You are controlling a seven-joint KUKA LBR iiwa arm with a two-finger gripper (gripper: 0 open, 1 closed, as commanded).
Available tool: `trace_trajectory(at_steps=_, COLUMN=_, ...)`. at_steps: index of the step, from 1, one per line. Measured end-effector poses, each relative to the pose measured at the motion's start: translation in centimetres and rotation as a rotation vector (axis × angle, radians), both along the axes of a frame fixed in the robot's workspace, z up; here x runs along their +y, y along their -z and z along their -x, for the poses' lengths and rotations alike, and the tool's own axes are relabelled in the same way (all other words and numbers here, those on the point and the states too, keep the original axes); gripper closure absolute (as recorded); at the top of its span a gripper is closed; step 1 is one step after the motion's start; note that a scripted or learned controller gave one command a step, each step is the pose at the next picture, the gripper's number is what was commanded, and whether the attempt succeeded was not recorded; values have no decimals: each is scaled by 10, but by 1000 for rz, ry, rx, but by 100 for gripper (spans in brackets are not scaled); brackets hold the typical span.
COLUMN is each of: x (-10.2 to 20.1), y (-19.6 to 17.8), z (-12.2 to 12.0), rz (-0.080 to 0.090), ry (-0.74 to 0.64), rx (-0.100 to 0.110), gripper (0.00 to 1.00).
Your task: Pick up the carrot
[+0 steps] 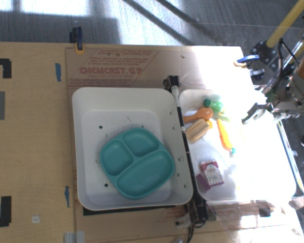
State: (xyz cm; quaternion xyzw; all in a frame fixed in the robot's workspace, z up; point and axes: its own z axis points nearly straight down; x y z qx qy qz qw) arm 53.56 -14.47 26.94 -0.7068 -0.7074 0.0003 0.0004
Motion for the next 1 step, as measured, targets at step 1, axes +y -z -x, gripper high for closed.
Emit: trace_trajectory(at_steps=1, x=42, y=146, z=18, rz=-4, ry=120, rx=15, gripper=0)
